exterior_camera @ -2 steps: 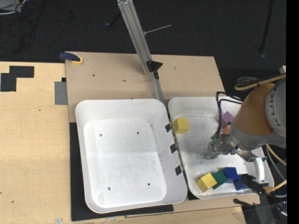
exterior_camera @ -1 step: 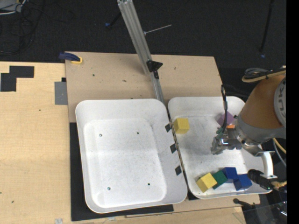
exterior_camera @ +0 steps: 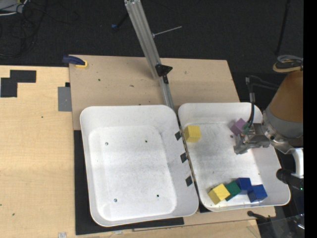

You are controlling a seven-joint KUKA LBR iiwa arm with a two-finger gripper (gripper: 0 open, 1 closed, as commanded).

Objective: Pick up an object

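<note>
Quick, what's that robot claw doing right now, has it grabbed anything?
Gripper: down in the right bin beside a purple block; grip cannot be told.

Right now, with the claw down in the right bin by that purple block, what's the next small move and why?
Probably a small shift up the view and left, to centre the claw over the purple block. The block sits just beside the claw at its upper left edge, not clearly between its fingers, so lifting now would likely come up with nothing. Whether the claw is open is unclear from here.
</note>
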